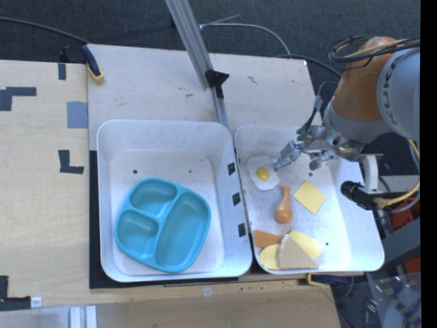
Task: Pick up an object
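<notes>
The right bin holds several toy foods: a fried egg at its back left, an orange drumstick in the middle, a yellow cheese square to its right, and an orange piece beside a pale sandwich wedge at the front. My gripper hangs above the bin's back part, just right of the egg and above the cheese. Its fingers stand apart with nothing between them.
The left bin holds a blue divided plate. A slanted metal bar crosses the back of the bench. The arm with its orange band comes in from the right.
</notes>
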